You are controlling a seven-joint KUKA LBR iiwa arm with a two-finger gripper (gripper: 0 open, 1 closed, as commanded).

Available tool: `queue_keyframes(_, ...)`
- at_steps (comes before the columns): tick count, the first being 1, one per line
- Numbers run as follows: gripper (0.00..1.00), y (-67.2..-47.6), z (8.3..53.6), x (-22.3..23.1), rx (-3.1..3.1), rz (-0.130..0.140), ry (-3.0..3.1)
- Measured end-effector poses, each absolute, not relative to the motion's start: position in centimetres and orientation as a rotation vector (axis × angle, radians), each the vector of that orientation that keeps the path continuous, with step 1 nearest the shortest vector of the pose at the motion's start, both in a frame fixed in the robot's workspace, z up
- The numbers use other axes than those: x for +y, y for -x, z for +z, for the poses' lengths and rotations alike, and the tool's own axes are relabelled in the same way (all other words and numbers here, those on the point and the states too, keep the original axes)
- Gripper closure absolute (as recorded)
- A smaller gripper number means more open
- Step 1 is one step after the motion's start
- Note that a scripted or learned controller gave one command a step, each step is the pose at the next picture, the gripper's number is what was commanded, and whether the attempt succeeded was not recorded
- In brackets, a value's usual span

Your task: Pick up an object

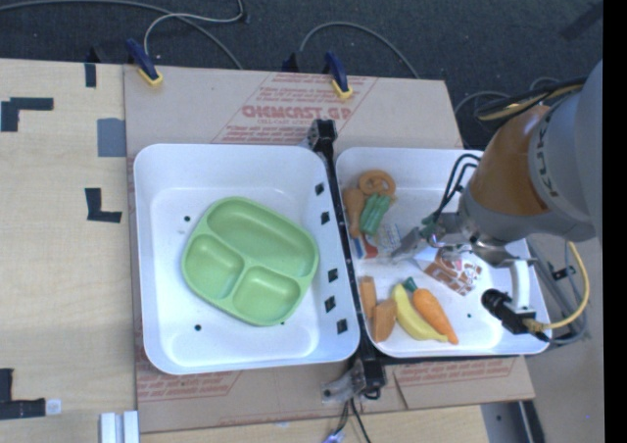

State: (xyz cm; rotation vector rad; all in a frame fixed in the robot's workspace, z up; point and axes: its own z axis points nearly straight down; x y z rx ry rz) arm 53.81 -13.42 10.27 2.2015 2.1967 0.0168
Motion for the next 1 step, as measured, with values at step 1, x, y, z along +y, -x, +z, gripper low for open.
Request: queue_keyframes(1, 1.0, -54.14, 11.68, -13.95, 2.179, 0.021, -2.191)
